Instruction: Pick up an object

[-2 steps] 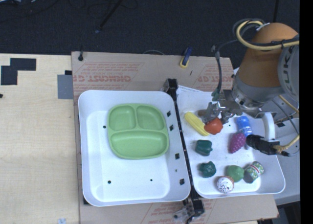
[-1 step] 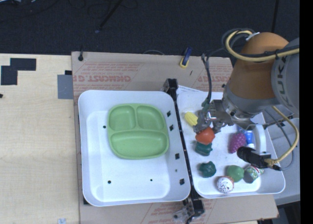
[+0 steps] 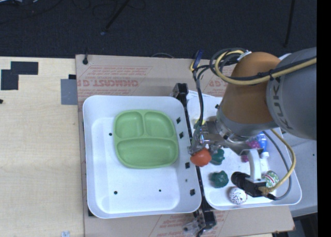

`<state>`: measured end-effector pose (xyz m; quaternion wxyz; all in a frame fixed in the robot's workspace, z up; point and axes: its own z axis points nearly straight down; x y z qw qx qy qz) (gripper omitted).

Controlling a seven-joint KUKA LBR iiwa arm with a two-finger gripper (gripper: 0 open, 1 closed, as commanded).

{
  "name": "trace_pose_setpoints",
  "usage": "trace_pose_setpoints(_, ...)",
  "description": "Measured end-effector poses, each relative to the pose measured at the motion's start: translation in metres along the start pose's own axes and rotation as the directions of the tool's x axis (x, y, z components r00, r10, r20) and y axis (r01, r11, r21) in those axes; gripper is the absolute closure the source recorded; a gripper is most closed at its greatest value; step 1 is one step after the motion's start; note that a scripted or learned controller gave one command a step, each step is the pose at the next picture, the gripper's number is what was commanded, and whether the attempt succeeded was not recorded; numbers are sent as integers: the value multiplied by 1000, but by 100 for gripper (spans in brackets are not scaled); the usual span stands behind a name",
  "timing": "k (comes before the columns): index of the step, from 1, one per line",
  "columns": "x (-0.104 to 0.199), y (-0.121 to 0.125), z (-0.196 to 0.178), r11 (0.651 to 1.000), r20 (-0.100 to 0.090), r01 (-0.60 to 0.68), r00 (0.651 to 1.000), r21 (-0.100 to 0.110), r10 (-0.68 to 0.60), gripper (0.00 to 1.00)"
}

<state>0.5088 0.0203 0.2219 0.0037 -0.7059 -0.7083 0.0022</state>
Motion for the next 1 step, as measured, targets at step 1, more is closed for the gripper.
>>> trace_pose_setpoints(1, 21, -19, -14, 1000, 1, -1, 1000, -3, 1, 100)
